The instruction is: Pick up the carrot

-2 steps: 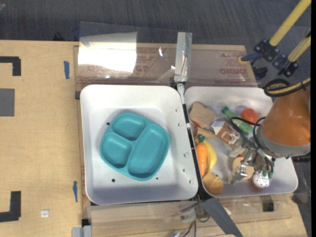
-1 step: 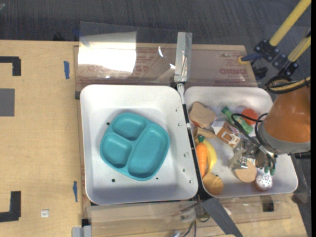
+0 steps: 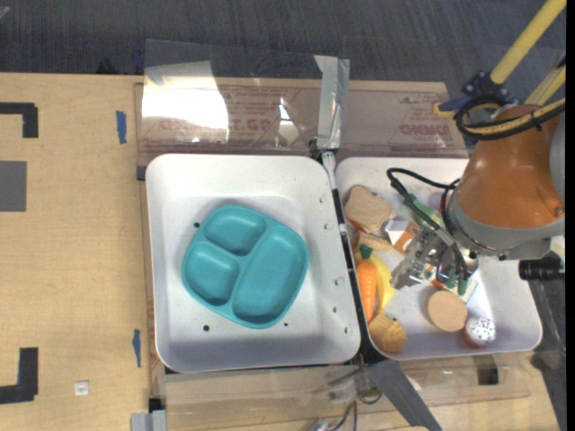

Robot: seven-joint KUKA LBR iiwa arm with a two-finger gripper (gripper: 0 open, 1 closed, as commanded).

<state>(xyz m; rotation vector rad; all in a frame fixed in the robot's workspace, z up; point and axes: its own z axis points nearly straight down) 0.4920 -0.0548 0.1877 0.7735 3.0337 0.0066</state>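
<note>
Fingers (image 3: 409,268) seemingly spread, low over the middle of the right bin (image 3: 532,335), pinching nothing that can be made out; hard to read against the clutter. Gripper (image 3: 427,272) hanging just right of the carrot (image 3: 367,287), not yet on it.

Carrot lying at the left side of the right bin, close along the wall shared with the left bin (image 3: 171,196), long axis running near to far. Yellow piece (image 3: 386,278) touching its right flank. Bread slice (image 3: 368,207) just beyond its far end, brown roll-like lump (image 3: 388,333) just past its near end.

Step in hand, by judgement: the approach, with the grasp not begun. Next move likely calling for a short shift left and a descent, fingers set across the carrot's width.

Tight quarters on the left: bin wall hard by the carrot, little space for a finger to slip down that side. Yellow piece crowding the right side, liable to be nudged or caught along with it. More open floor to the right, around the tan disc (image 3: 446,311) and the white dotted ball (image 3: 481,330). Left bin carrying a teal divided plate (image 3: 247,263), well apart from the work.
</note>
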